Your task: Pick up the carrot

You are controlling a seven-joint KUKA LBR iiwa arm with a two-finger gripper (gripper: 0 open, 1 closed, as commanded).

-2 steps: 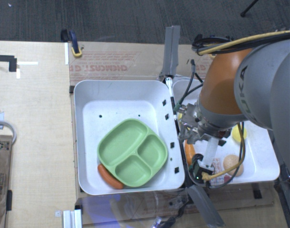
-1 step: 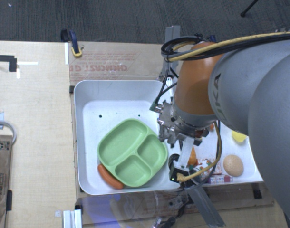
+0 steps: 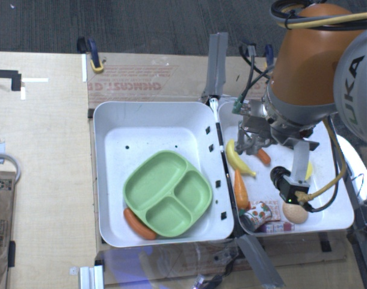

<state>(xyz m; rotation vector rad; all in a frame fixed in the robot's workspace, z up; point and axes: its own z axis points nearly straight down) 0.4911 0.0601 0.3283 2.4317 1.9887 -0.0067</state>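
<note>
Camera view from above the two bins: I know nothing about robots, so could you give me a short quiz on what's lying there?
1. True or false: the green plate lies in the left bin.
2. Which thing lies closest to the carrot? A) the banana B) a spoon C) a cup
3. Fill in: the egg lies in the ___ bin.

Key: 1 true; 2 A; 3 right, as it lies in the right bin.
</note>
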